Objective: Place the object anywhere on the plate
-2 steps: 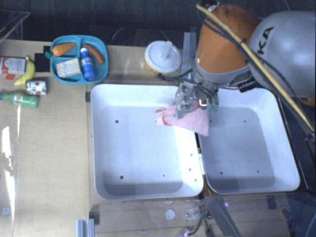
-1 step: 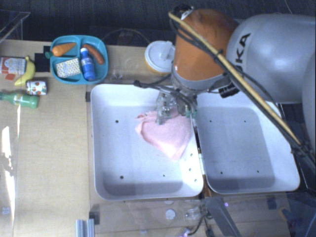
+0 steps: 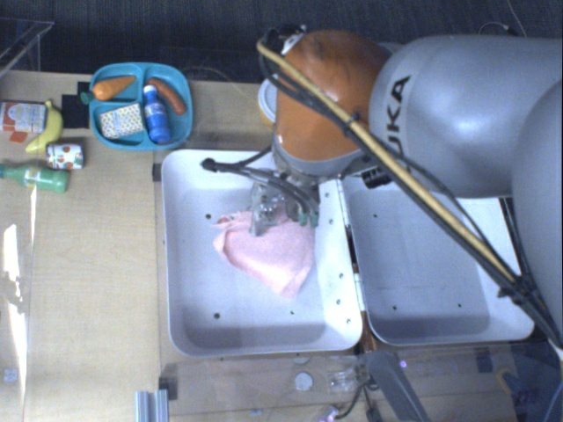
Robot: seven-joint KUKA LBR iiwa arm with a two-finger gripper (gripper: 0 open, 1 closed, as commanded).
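The surface point(image 3: 88, 280) is light wood, pale and a little shiny, and behind its far edge the room is dark, with what looks like dark carpet. Two shallow white bins stand on it side by side, touching along their inner rims. The left bin point(image 3: 189, 323) has small dark holes in its floor. The right bin point(image 3: 440, 315) lies under the big grey arm point(image 3: 475, 104), which comes in from the right. On the grey cover of the arm the letters "KUKA" can be read, running upward. An orange band point(image 3: 325, 77) sits above the wrist, and a yellowish cable point(image 3: 387, 161) crosses over it, going down to the right.

The claw point(image 3: 273, 211) hangs over the far right part of the left bin, right at the top edge of a pink cloth point(image 3: 268, 253). This cloth lies crumpled on the floor of the left bin, toward its right wall. I cannot tell if the claw is wide or narrow, or if it grips the cloth.

At the far left of the surface stands a blue divided tray point(image 3: 180, 86) with toy food in its sections. Beside it lie a yellow banana point(image 3: 48, 130), a small can point(image 3: 66, 156), a green bottle point(image 3: 35, 178) and a small box point(image 3: 22, 117) with red print too small to read.
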